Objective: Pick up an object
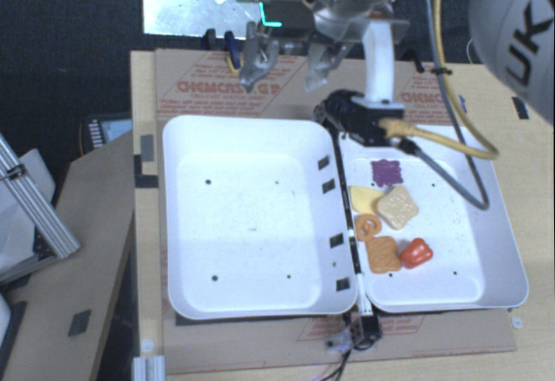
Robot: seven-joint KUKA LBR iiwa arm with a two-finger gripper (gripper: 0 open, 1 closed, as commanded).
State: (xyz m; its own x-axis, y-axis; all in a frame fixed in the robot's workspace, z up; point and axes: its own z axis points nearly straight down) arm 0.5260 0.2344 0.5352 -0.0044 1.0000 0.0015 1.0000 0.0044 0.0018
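Several small toy foods lie in the right bin [486,275], near its left wall. There is a purple piece [387,171], a yellow piece [363,196], a tan cracker [399,207], a small orange ring [368,226], an orange slab [382,254] and a red pepper [416,252]. My gripper [288,67] hangs high over the far edge of the bins, above the cardboard. Its two metal fingers [257,64] stand apart, open, with nothing between them. It is well away from the toys.
The left bin [182,284] sits beside the right one, joined by black clips along the shared wall [340,214]. A yellow and grey cable [451,145] and a black fitting [355,114] cross the right bin's far corner. Cardboard [208,84] lies under both bins.
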